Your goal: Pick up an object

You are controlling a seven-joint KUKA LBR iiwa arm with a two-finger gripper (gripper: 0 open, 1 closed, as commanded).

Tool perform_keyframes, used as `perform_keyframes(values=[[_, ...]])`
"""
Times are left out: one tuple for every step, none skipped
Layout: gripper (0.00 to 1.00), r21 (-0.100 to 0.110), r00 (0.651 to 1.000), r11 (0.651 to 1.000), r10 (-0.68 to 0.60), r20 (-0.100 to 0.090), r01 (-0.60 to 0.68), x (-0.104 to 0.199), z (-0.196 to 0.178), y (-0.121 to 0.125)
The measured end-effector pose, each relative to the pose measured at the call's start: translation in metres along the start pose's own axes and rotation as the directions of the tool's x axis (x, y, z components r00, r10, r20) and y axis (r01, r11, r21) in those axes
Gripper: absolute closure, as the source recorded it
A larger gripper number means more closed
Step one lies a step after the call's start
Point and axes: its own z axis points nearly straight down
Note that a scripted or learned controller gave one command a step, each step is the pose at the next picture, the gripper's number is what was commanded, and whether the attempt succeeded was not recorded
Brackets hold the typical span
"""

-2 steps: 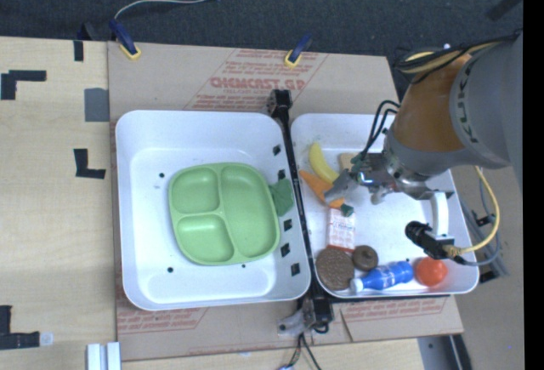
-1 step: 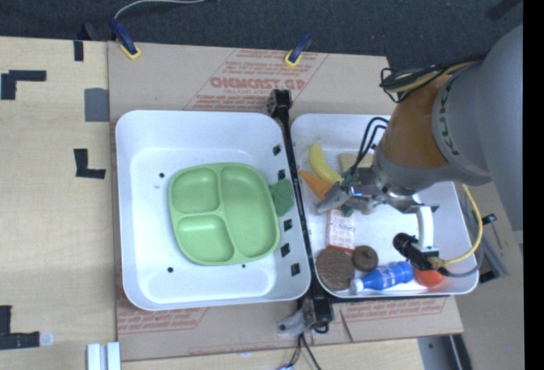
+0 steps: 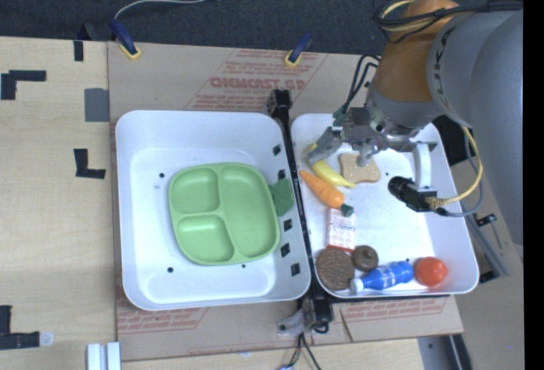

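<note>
Pincer low over the right bin's far end, above the toast and banana

Nearest in the right bin (image 3: 455, 228) lay a bottle (image 3: 384, 276), red ball (image 3: 431, 270) and two brown discs (image 3: 337, 268); farther in, a carrot (image 3: 321, 187), then a banana (image 3: 331, 175) and toast (image 3: 359, 168) directly under the pincer (image 3: 346, 149), whose fingers stood spread apart, holding nothing. The left bin (image 3: 136, 190) held a green plate (image 3: 223, 212).

Red print on the cardboard sheet (image 3: 246, 81) reads roughly "CHEMCAST GP", upside down.
</note>
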Motion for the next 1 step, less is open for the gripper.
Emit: perform_keyframes(values=[[0.00, 0.003, 1.000, 1.000, 0.002, 0.001, -0.002, -0.0384, 0.0261, -0.0229]])
